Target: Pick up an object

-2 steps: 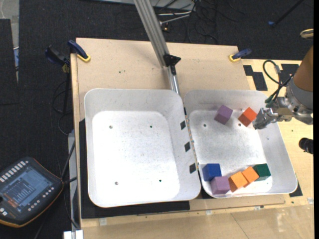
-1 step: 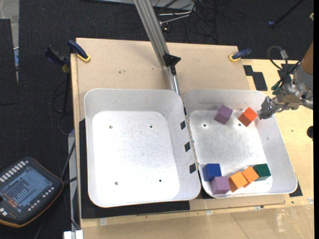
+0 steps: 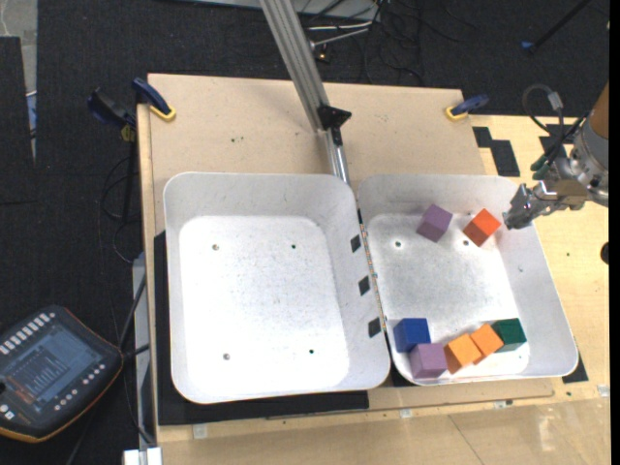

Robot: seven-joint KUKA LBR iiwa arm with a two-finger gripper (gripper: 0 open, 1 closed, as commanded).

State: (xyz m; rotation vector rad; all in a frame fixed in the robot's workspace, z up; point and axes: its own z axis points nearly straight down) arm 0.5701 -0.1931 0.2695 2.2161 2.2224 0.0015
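Black floor with cables goes all around a tan wooden bench [image 3: 252, 134]. Two blue and yellow clamps pinch the bench's back corners, one at 10 o'clock [image 3: 153, 99] and one at 1 o'clock [image 3: 466, 107]. A silver pole [image 3: 295, 46] leans in from 12 o'clock and ends between the two bins. A hand-held control pad [image 3: 46, 368] with a screen lies on the floor at 8 o'clock.

On the bench sit two shallow white bins, touching side by side. The left bin [image 3: 262, 279] has small dark specks on its floor. The right bin [image 3: 465, 279] holds six blocks. Near its back edge a purple block [image 3: 434, 223] sits tilted, and just beside it, at its 3 o'clock, is an orange block [image 3: 481, 227]. The two are close but apart.

Along the front edge of the right bin, at about 5 o'clock in the view, four more blocks crowd in a row: a blue block [image 3: 412, 333], a second purple block [image 3: 429, 358], a second orange block [image 3: 467, 348] and a green block [image 3: 508, 333]. The last three look like they touch each other.

The gripper [image 3: 520, 213] comes in from 3 o'clock and hangs at the right bin's back right edge, just beside the first orange block. Nothing is seen between its fingers, and I cannot tell how wide they are spread, because it is dark and small here.
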